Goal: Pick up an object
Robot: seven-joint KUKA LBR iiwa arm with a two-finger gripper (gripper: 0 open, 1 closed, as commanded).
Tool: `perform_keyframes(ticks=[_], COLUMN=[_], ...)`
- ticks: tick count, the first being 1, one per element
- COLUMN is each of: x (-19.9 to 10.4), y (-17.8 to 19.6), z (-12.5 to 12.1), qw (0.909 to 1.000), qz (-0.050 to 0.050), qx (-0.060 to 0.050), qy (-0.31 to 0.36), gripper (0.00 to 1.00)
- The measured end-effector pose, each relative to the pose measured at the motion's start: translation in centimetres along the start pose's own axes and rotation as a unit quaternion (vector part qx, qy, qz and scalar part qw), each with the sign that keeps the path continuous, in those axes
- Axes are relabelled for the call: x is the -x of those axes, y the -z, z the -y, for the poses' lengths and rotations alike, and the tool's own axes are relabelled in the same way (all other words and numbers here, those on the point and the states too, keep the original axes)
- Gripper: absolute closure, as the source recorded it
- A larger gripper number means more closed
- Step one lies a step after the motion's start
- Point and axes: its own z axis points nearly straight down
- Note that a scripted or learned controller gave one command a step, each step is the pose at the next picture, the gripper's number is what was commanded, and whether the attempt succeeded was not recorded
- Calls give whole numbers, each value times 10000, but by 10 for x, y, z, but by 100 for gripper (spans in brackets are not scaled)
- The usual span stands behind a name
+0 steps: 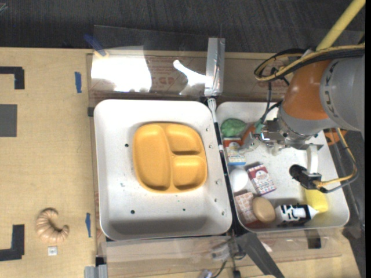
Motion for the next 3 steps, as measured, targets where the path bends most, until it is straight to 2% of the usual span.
perform_keyframes(ticks=[1,2,3], x=[11,10,-74], y=[-7,0,119], z=[74,74,40], qw=[9982,9981,9906], qz=[26,22,-11], qx=[96,87,11], qy=[599,601,1370], gripper=[0,100,100])
